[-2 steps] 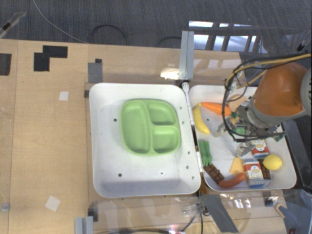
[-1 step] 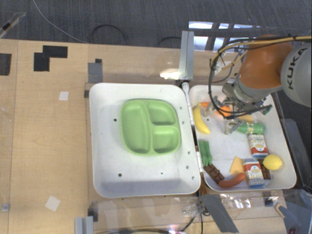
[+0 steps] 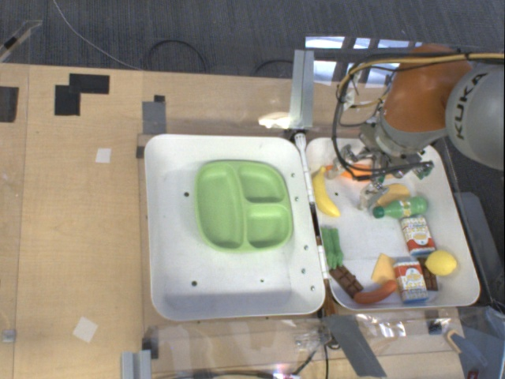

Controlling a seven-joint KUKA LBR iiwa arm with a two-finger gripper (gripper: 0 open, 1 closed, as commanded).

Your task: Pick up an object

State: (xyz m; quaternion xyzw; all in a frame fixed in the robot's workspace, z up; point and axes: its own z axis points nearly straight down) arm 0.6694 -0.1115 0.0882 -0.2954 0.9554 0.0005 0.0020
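Camera view, green bottle lying sideways, yellow cap, right bin

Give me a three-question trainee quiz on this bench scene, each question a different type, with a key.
1. True or false: the green divided plate lies in the left bin.
2. Which item lies nearest the divider between the bins? A) lemon B) banana C) green bottle
3. Fill in: the pincer hovers over the ____ bin.

Key: 1 true; 2 B; 3 right.
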